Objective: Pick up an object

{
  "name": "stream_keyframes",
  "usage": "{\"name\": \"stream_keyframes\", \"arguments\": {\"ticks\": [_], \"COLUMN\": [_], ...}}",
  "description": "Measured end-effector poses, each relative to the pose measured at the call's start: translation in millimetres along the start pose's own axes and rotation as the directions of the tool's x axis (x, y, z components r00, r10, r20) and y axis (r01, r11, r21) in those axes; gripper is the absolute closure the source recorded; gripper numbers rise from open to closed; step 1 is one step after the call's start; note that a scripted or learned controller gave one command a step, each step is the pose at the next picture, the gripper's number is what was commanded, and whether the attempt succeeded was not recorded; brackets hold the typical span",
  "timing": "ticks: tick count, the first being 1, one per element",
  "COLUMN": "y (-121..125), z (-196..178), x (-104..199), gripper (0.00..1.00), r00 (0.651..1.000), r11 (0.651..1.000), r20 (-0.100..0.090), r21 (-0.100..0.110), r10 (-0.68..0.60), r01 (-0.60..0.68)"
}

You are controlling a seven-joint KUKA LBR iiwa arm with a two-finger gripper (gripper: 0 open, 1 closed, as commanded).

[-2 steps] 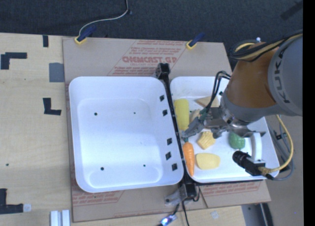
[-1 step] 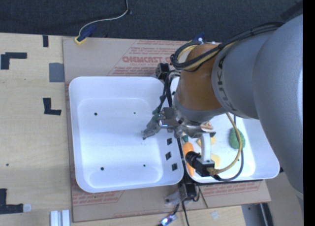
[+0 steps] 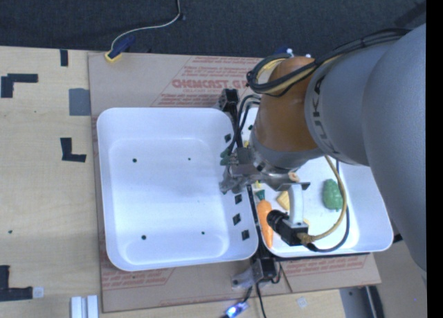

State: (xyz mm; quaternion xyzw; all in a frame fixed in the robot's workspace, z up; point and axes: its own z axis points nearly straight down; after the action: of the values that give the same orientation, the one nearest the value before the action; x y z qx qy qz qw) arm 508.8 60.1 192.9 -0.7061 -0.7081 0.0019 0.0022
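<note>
My gripper (image 3: pixel 234 171) hangs over the wall between the two white bins, below the orange band of the arm. The arm's bulk covers most of the right bin (image 3: pixel 367 237). A green rounded object (image 3: pixel 332 195) lies in the right bin, to the right of the gripper. An orange object (image 3: pixel 264 213) shows just below the wrist near that bin's left wall. A small green bit (image 3: pixel 225 152) peeks out beside the gripper. Nothing visible sits between the fingers.
The left bin (image 3: pixel 111 171) lies to the left of the gripper on a cardboard sheet (image 3: pixel 201 81). Cables loop around the wrist and trail down past the bins' front edge (image 3: pixel 259 275). A yellow-tipped cable (image 3: pixel 119 48) lies behind the bench.
</note>
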Motion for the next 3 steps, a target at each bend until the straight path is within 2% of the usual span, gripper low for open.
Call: {"name": "stream_keyframes", "arguments": {"ticks": [1,2,3], "y": [26.5,38.1,53.3], "z": [-173.4,-352.1,-341.7], "x": [24.3,11.6,-48.3], "gripper": [1.00,1.00,1.00], "r00": [1.000,1.000,1.000], "r11": [1.000,1.000,1.000], "r20": [-0.003,-0.002,0.002], "r21": [-0.024,-0.024,-0.006], "r10": [-0.003,0.000,0.008], "r01": [0.003,0.000,-0.008]}}
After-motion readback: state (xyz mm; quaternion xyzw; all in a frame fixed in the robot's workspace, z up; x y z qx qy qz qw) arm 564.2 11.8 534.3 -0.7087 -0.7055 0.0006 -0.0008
